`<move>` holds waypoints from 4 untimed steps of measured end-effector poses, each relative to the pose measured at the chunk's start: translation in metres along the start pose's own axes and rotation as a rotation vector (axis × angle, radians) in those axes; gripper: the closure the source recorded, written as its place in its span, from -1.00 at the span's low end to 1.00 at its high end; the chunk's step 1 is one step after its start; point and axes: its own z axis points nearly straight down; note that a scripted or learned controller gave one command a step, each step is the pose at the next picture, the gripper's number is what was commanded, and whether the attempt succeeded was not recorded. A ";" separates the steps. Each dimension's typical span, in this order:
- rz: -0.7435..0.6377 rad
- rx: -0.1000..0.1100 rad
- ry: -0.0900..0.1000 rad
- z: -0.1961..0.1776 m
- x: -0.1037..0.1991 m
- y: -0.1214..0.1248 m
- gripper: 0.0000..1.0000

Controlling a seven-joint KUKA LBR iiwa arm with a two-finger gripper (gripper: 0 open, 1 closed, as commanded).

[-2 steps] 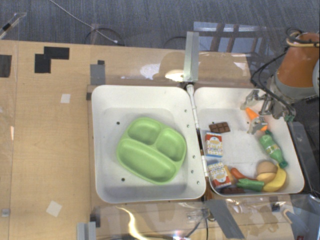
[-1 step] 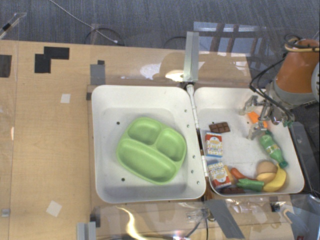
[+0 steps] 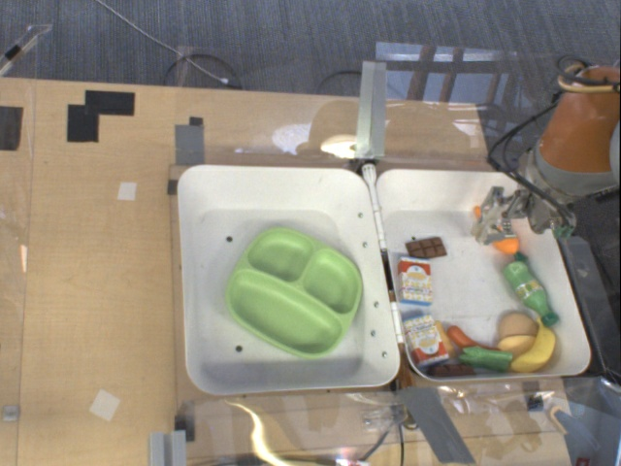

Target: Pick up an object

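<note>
1. The gripper (image 3: pixel 495 223) hangs over the right bin (image 3: pixel 456 197), near that bin's right wall and toward its far right corner. Whether it grips anything cannot be told from this view.
2. Just beside the gripper, on its near-right side, a small orange object (image 3: pixel 506 246) lies on the bin floor; contact between the two cannot be judged.
3. Above the gripper the grey arm rises to its orange band (image 3: pixel 580 127), which sits past the right bin's far right corner.
4. A green bottle (image 3: pixel 528 287) lies tilted along the right wall, nearer the camera than the orange object.
5. In the near right corner a yellow banana (image 3: pixel 539 349) curves around a tan rounded item (image 3: pixel 516 328), touching it.
6. Along the near wall lie a green vegetable (image 3: pixel 482 357) and a short orange-red piece (image 3: pixel 459 337), close together.
7. By the left wall of the right bin, two small printed cartons (image 3: pixel 415 282) (image 3: pixel 424 335) lie one behind the other, with a brown chocolate bar (image 3: pixel 425 249) just beyond them.
8. The left bin (image 3: pixel 209 202) carries a green divided plate (image 3: pixel 294 290) around its middle, with three compartments.
</note>
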 end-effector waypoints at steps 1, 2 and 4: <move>0.000 -0.001 0.001 0.001 0.000 0.000 -1.00; 0.003 -0.005 0.014 0.016 0.008 0.012 -1.00; -0.003 -0.001 0.000 0.000 0.003 0.013 -1.00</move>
